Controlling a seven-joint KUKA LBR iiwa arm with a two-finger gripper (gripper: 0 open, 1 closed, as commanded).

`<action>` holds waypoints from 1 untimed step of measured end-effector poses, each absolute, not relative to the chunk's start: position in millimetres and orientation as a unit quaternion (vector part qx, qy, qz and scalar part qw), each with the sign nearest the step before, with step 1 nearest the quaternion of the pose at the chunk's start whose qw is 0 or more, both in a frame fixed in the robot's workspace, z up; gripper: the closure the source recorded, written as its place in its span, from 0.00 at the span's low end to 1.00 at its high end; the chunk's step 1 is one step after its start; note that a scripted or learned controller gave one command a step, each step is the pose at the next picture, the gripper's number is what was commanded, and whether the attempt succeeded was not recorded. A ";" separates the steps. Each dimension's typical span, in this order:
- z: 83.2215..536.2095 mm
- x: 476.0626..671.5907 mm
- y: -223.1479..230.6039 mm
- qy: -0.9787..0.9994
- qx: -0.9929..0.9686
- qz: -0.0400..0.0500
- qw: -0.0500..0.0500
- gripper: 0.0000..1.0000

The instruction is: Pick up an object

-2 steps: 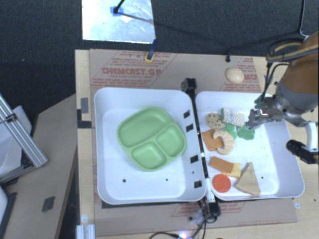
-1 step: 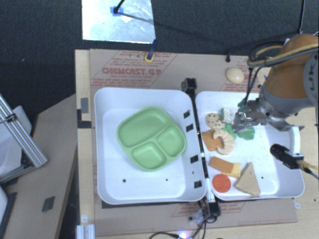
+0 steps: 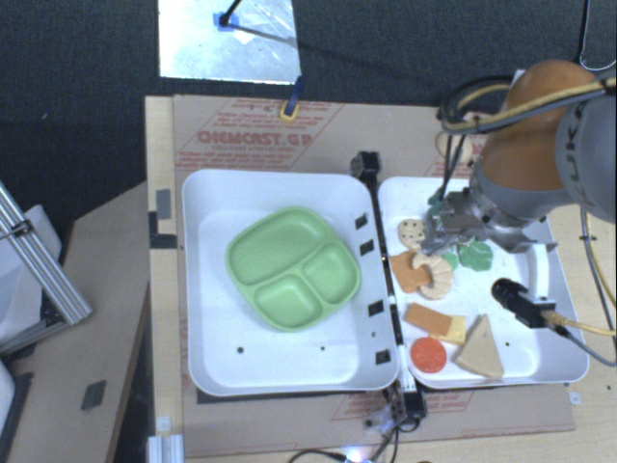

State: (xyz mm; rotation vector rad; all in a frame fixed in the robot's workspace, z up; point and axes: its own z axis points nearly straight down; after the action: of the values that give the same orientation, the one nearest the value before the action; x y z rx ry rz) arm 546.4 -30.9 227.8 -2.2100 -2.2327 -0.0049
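Observation:
My gripper hangs low over the right bin, near its upper middle. Its fingertips come down among a cookie, a pale ridged pastry and a green leafy piece. The wrist hides the fingers. An orange-brown piece lies just left of the pastry. Nearer the front lie an orange cheese slab, a red round slice and a tan wedge.
The left bin holds a green divided plate. A black divider with clips runs between the bins. The arm's grey and orange body covers the right bin's far corner.

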 end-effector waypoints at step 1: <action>231.6 558.5 -42.5 -0.708 -0.706 -0.001 -0.001 1.00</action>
State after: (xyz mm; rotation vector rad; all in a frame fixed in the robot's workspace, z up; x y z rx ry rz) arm 558.5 -42.5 231.6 -2.2208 -2.2252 -0.0037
